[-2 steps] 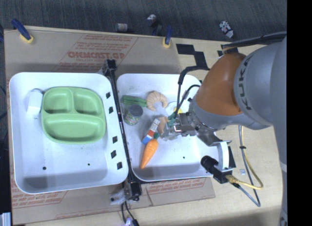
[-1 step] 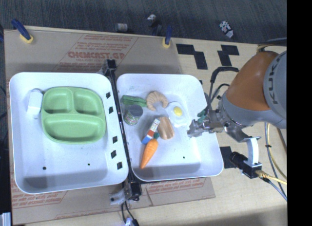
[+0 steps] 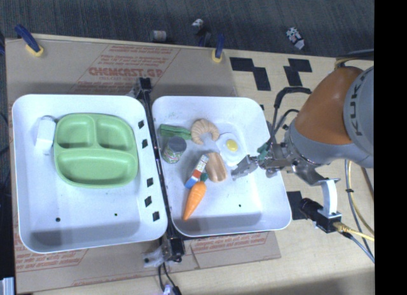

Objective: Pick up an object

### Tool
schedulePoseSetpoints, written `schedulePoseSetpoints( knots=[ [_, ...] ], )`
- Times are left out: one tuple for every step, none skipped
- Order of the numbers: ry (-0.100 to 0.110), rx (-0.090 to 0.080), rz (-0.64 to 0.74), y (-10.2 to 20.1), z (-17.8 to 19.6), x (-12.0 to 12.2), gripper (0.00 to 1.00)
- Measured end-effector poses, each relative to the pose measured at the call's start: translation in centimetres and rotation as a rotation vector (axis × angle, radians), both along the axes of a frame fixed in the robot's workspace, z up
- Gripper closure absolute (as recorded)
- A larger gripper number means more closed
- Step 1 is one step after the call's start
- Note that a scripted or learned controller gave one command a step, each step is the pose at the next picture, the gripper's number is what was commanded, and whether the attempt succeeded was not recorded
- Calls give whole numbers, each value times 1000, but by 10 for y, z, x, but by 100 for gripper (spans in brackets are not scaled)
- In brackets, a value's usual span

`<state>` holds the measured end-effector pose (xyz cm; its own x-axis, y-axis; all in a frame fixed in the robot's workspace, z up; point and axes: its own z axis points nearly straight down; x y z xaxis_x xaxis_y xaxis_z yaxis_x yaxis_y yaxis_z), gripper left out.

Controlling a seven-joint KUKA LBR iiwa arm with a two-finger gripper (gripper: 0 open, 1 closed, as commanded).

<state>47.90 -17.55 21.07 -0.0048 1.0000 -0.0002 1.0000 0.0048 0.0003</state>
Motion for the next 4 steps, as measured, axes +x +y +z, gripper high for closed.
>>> schedulePoseSetpoints(
  knots=[
    [3,2,2,37,-119,-3,0],
    [4,1,7,36,-109,-2,100],
    [4,0,9,36,-109,-2,0],
    [4,2,4,74,-119,-3,0]
  ],
)
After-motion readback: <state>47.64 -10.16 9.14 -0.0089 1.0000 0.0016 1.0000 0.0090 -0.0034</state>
